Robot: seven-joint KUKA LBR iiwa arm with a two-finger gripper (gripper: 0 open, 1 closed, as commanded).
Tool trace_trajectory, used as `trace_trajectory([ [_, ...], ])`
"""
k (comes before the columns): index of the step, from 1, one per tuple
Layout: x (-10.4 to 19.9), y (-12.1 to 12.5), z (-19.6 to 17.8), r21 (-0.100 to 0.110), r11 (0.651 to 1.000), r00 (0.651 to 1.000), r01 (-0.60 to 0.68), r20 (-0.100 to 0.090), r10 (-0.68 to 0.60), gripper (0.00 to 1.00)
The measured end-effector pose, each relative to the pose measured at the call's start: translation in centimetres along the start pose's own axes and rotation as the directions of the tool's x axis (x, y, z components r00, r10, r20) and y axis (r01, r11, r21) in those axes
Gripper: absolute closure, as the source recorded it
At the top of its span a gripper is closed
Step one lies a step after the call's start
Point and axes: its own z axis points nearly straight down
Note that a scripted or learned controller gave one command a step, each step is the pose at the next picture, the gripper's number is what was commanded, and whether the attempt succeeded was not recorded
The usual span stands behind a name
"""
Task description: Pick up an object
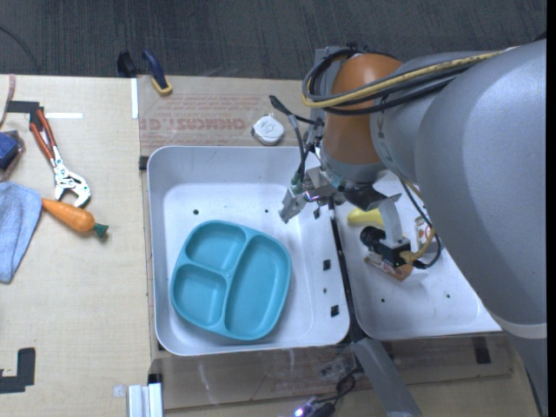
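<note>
Arm point(486, 146) looms nearest; its hand point(295, 205) hangs above the left bin point(208, 198), open or closed I cannot tell. Plate point(231, 279) lies there, likely light, stiff, slick; best pinched at its rim.

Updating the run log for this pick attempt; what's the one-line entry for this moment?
gripper: over left bin, near its right wall | left bin: blue divided plate | right bin: yellow object | grasp: none seen

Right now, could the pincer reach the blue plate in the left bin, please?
Probably yes: the pincer hovers over that bin beside the blue plate, with nothing lying between them.
</note>
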Motion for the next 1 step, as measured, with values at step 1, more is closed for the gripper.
trace_trajectory([
  [1, 0.01, 0.0, -0.03, 0.0, 1.0, 1.0, -0.001, 0.0, 0.001, 0.0],
])
